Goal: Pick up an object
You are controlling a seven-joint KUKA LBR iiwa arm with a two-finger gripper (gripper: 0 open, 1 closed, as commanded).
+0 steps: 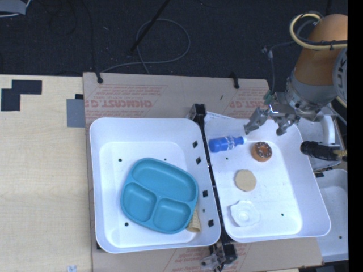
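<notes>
1 fixed camera above bench, slanting down on both bins [170,130].

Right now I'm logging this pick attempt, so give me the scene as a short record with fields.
left bin: blue divided plate
right bin: blue bottle, doughnut, tan cookie, white lid
hand: above the right bin's far edge, fingers spread, nothing between them
nearest items to hand: blue bottle and doughnut
pick status: not yet done
</notes>
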